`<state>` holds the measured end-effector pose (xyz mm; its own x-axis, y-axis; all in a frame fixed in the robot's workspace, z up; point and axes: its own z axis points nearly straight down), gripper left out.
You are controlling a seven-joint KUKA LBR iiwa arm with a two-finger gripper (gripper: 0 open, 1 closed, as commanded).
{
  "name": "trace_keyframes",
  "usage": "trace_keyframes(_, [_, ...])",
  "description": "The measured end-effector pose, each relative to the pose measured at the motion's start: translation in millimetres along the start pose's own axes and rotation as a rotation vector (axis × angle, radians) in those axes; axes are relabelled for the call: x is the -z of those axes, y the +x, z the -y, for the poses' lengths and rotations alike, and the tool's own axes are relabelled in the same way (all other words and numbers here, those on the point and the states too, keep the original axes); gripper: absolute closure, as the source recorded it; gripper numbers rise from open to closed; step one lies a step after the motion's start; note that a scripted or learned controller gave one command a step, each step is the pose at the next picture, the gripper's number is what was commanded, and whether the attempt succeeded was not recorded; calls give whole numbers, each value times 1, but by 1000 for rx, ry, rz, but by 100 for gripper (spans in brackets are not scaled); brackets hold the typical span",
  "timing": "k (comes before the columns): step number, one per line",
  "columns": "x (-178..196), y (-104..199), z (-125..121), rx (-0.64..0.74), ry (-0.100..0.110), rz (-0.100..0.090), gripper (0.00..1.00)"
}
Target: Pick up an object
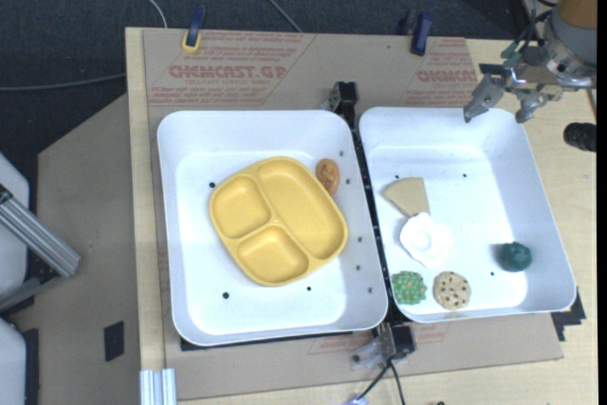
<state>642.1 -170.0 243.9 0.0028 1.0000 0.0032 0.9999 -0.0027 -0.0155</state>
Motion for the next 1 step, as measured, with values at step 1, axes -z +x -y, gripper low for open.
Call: trace_keyframes(1, [9, 1, -2, 3, -14, 3, 0])
